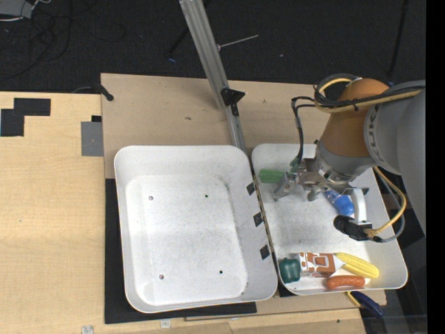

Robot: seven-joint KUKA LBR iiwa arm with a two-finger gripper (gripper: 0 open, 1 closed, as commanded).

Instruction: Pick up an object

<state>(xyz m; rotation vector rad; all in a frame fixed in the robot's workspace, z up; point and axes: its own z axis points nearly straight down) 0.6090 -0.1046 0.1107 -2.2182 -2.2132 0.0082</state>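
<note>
A: Gripper [300, 181] sits low in the right bin [389, 273], near its far left corner, with the grey arm [389, 127] reaching in above it. Whether its fingers are parted or closed — I cannot tell from this slant.

B: Does it have anything?

A: Nothing visible between the fingers. A green block [271, 176] lies just beside the gripper on the left, close to the bin's wall, but I cannot say they touch. A blue object [341, 204] lies just to the other side, partly under the wrist.

B: And the other candidates?

A: Along the near edge of that bin: a dark green cup [289, 269], an orange-and-white packet [316, 264], a yellow corn cob [357, 264] and a red sausage [344, 282], all bunched together and well apart from the gripper. The left bin [132, 165] offers no target.

B: So which step is this?

A: By my reading, the reach — down at grasp height, nothing lifted yet. The green block looks the likeliest target.

B: What does the next move need?

A: Centre the fingers over the block, close, then lift straight up — the wall nearby leaves little room on that side.
</note>
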